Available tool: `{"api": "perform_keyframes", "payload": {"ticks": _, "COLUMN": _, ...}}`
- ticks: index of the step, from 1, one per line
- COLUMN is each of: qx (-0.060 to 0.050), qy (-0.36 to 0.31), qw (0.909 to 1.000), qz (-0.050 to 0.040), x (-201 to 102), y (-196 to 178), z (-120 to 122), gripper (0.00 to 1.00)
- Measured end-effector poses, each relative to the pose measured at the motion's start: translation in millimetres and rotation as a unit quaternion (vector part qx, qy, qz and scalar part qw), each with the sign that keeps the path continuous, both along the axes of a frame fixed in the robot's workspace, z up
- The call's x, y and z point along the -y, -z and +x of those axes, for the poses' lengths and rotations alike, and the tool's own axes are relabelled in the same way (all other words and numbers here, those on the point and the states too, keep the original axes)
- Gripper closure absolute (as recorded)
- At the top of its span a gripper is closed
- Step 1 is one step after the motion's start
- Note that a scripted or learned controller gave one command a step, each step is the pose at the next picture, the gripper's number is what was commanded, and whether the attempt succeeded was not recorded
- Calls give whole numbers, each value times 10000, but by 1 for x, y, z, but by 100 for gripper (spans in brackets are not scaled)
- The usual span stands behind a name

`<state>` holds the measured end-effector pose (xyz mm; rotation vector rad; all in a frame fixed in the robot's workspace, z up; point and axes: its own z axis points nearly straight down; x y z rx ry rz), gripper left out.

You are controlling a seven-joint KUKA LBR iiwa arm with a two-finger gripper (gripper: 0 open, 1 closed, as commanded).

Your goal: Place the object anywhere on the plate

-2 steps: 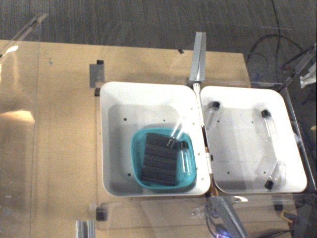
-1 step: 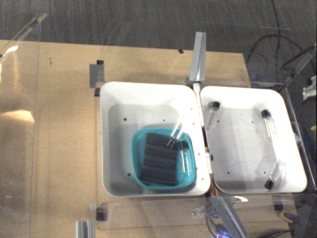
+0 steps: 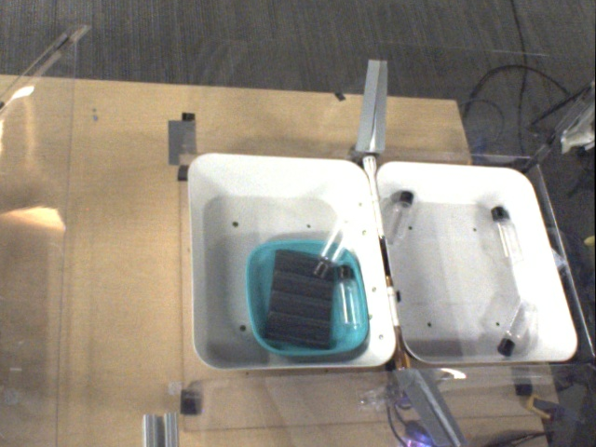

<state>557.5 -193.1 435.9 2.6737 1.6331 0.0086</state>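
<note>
A teal plate (image 3: 257, 289) lies in the left white bin (image 3: 219, 250), toward its front right corner. On the plate rests a dark ribbed rectangular block (image 3: 300, 301), lying flat and slightly tilted. A clear tube with a black cap (image 3: 330, 251) leans from the bin floor onto the plate's far rim, touching the block's top right corner. Another clear tube (image 3: 350, 298) lies along the plate's right side beside the block.
The right white bin (image 3: 456, 277) holds three clear black-capped tubes: one at the far left (image 3: 400, 209), one at the far right (image 3: 506, 236), one at the near right (image 3: 515, 330). A grey metal post (image 3: 372, 110) stands behind the seam between the bins.
</note>
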Motion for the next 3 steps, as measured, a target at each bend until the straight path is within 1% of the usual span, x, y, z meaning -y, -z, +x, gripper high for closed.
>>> {"api": "perform_keyframes", "payload": {"ticks": 1, "qx": -9, "qy": 564, "qw": 9984, "qz": 12, "x": 5, "y": 0, "z": -36, "gripper": 0}}
{"api": "perform_keyframes", "payload": {"ticks": 2, "qx": -9, "qy": 1276, "qw": 9918, "qz": 18, "x": 0, "y": 2, "z": -69, "gripper": 0}}
{"api": "perform_keyframes", "payload": {"ticks": 3, "qx": -2, "qy": 1783, "qw": 9840, "qz": 18, "x": 5, "y": 0, "z": -62, "gripper": 0}}
